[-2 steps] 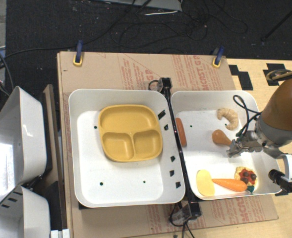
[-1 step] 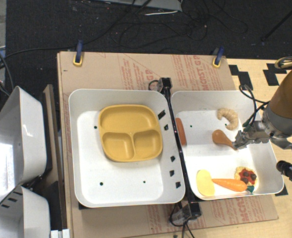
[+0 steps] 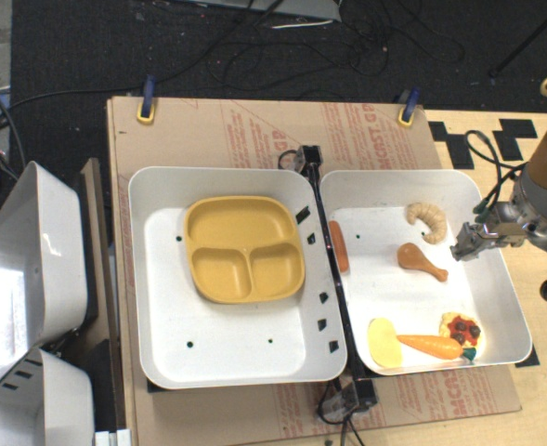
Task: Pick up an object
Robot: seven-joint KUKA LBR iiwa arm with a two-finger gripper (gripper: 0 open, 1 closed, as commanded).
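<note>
The right bin (image 3: 384, 295) holds several toy foods. A pale curled croissant (image 3: 428, 219) lies at the back, with a brown drumstick (image 3: 420, 260) just in front of it. A red sausage (image 3: 339, 246) lies along the left wall. At the front sit a yellow disc (image 3: 383, 342), an orange carrot (image 3: 429, 347) and a small pizza piece (image 3: 462, 329). My gripper (image 3: 463, 246) hangs over the bin's right side, just right of the drumstick and croissant, with nothing visibly in it.
The left bin (image 3: 236, 351) bears a yellow divided plate (image 3: 244, 249). A black divider (image 3: 327, 249) runs between the bins. White tubs (image 3: 27, 268) stand off the bench at the left. Clamps (image 3: 146, 110) and cables lie at the back.
</note>
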